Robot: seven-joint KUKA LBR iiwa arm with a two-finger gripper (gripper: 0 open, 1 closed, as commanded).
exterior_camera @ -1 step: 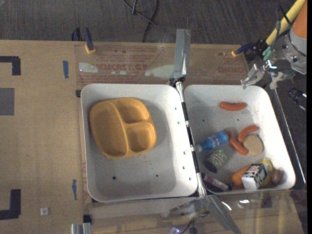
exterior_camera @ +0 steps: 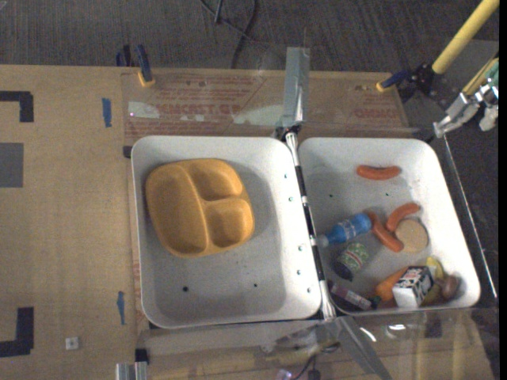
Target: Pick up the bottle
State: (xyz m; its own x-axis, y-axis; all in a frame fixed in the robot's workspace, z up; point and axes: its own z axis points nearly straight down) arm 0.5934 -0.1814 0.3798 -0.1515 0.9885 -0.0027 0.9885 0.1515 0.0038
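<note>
Bottle (exterior_camera: 345,229) lies on its side in the right bin (exterior_camera: 444,182), left part, next to a small can (exterior_camera: 354,258). Gripper (exterior_camera: 462,111) parked top right, well apart; can't tell its state tbh.

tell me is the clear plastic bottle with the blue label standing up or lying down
Lying down. The clear plastic bottle with the blue label rests on its side on the floor of the right white bin, beside the small green can.
</note>
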